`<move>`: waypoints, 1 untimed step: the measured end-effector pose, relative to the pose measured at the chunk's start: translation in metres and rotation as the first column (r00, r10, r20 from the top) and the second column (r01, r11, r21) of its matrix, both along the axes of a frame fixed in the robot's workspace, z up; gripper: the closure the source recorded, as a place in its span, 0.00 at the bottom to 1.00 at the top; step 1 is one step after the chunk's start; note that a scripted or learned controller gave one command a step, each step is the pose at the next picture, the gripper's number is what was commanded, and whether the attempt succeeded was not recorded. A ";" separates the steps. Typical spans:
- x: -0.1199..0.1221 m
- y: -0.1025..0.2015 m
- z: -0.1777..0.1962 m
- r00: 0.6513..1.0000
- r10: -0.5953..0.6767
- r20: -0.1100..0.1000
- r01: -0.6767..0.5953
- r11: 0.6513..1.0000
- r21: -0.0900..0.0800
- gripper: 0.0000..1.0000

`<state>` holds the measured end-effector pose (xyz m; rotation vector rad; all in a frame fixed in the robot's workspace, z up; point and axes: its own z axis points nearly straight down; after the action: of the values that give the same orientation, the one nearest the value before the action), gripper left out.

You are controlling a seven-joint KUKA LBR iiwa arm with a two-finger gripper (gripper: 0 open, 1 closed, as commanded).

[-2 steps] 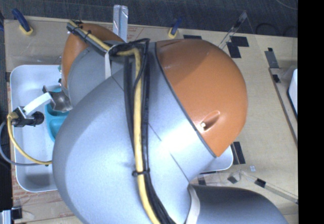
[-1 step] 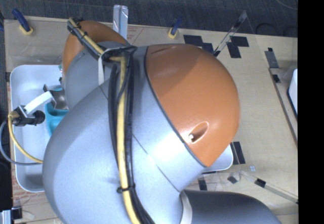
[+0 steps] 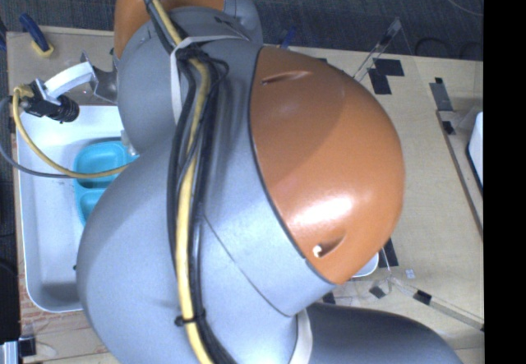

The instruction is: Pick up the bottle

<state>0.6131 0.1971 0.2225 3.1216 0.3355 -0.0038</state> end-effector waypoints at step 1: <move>0.000 0.000 0.000 1.000 0.000 0.000 0.000 1.000 0.000 0.00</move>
<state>0.6131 0.1971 0.2229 3.1212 0.3358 -0.0032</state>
